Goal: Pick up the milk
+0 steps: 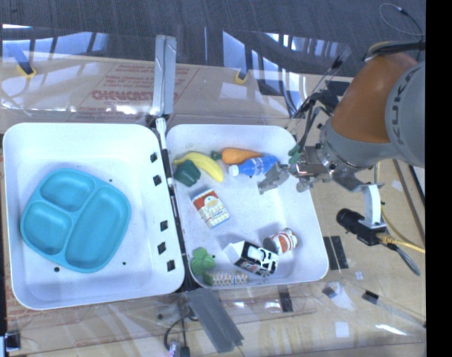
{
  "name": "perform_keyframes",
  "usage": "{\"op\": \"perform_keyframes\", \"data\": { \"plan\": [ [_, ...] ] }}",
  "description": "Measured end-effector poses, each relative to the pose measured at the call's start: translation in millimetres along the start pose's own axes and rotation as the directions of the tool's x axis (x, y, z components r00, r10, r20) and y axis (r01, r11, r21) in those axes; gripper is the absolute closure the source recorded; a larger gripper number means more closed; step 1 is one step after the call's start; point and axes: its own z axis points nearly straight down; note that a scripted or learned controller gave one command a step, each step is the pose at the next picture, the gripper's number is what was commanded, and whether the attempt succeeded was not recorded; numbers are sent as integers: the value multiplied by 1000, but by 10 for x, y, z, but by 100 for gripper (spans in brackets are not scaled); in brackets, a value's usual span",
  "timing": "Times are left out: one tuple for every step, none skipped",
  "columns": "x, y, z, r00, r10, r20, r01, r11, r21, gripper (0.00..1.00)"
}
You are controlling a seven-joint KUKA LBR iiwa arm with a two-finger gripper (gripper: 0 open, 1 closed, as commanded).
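- Milk carton (pixel 256 258) lies tipped on its side at the right bin's (pixel 309 199) near edge, between the broccoli (pixel 203 262) and a small can (pixel 283 241)
- Gripper (pixel 285 177) hovers well up the bin beside the blue bottle (pixel 253 166); fingers spread open, nothing between them
- Likely light, stiff-walled, a bit slick — best pinched across its narrow flat sides

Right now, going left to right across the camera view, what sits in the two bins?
Blue divided plate → green pepper → banana → red-and-white carton → carrot → black-and-white milk carton → red-and-white can.
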Motion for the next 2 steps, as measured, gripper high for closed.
{"op": "perform_keyframes", "data": {
  "plan": [
    [-232,-477,1369,999,50,0,-50,999,-2,0],
    [642,-571,1374,992,128,-1,-128,992,0,0]
  ]
}}
